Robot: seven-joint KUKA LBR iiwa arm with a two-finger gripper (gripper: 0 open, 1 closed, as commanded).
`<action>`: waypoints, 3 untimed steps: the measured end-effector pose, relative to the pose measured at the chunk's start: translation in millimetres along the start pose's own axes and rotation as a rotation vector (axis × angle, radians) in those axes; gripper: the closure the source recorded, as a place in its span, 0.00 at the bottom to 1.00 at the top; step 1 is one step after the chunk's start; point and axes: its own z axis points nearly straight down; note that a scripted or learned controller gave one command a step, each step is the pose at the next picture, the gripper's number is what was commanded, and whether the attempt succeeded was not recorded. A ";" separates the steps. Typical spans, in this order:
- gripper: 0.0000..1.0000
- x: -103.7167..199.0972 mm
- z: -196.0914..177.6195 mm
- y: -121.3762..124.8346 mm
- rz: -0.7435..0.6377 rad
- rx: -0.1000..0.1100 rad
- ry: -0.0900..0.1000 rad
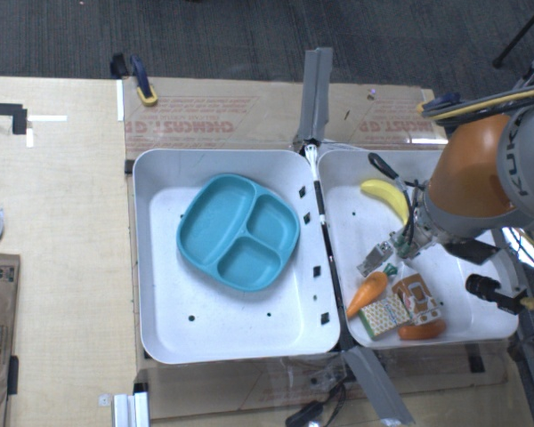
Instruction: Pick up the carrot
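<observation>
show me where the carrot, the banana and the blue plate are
carrot (367, 293), camera view, middle of its orange body.
banana (387, 198), camera view, middle of its curve.
blue plate (201, 229), camera view, floor of its largest compartment.

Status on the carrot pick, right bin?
Hand low over the right bin, right above the carrot's top. Carrot lying flat, not gripped. Patterned card touches it; banana apart.
</observation>
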 end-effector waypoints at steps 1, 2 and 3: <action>0.00 9.6 7.8 -29.4 0.048 -0.004 -0.003; 1.00 8.7 -1.1 -29.6 0.052 -0.004 -0.002; 0.00 8.7 -1.1 -29.6 0.052 -0.004 -0.002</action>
